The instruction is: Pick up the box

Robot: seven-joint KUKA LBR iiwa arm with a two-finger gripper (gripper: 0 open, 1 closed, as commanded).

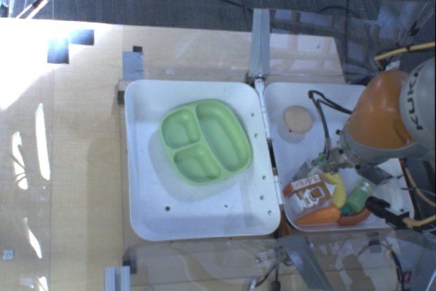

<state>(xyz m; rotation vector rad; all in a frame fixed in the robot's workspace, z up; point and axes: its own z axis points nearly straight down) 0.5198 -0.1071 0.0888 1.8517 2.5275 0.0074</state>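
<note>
The box [310, 191], a small orange and white carton, lies flat near the front of the right bin [293, 146]. My gripper [326, 161] hangs low over the bin, just above and to the right of the box's far edge, under the arm's orange band [381, 112]. From this slant I cannot see whether it touches the box.
A yellow banana [336, 189], a green item [358, 195], an orange carrot [318, 217] and a red piece [354, 217] crowd around the box. A round tan disc [298, 120] lies at the bin's back. The left bin [143, 215] holds a green divided plate [206, 141].
</note>
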